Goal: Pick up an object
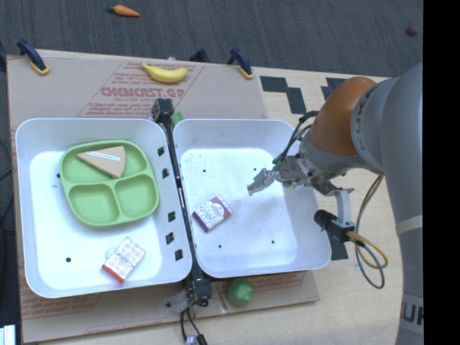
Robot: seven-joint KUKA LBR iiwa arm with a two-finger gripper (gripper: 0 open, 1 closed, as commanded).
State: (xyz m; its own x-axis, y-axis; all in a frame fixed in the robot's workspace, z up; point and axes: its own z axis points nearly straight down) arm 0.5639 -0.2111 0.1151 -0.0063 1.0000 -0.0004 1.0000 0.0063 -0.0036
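My gripper hangs over the right part of the right bin, its tip pointing left. Nothing shows between its fingers. A small red-and-white box lies on the right bin's floor, down and to the left of the gripper and apart from it. In the left bin sits a green divided plate with a sandwich wedge in its top compartment. A second red-and-white box lies near the left bin's front.
A banana lies on the cardboard behind the bins. A green ball rests in front of the right bin. Blue clamps hold the board's back edge. A carrot lies on the floor.
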